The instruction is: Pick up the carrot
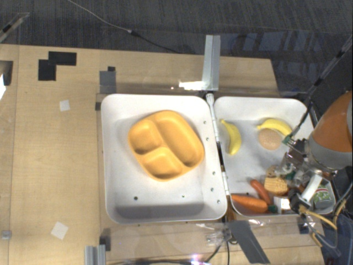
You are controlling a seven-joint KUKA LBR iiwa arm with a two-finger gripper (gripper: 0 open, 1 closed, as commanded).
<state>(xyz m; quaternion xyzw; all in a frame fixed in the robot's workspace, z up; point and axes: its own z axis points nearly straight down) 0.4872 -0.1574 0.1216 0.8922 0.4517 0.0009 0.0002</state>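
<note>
The long orange carrot [249, 203] lies along the right bin's [251, 105] near wall. We should bring the gripper [291, 195] left over it, then descend squarely.

The left bin [110, 164] holds a yellow divided plate [165, 144] near its middle. In the right bin [248, 106] a banana [232, 137] lies at the far left, and a second banana [274, 126] touches a round bun [269, 140]. The carrot [249, 203] lies at the near edge, beside a small sausage [261, 190]. The gripper [295, 195] is low over the near right corner.
</note>
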